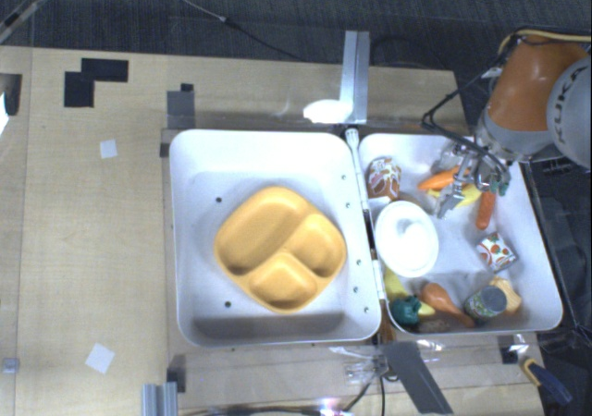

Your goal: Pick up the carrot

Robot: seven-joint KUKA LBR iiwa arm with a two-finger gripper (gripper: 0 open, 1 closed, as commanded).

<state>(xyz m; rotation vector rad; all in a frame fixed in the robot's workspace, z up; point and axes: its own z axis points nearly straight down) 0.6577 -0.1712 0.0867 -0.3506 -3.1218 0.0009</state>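
Observation:
The carrot (485, 209) is a short orange-red piece lying nearly upright in the right bin (541, 262), towards its far right side. My gripper (467, 190) hangs low over the far part of that bin, just left of the carrot's top end. It is open, one grey finger (445, 201) reaching down-left. A second orange piece (433, 182) and a yellow piece (473, 195) lie right under the gripper. I see nothing held between the fingers.
The right bin also holds a white bowl (407, 237), a brown patterned cup (382, 177), a small patterned cup (495, 251), a brown drumstick-like toy (444, 299), a dark can (482, 304) and a green toy (404, 312). In the left bin (199, 174) sits a yellow divided plate (277, 246).

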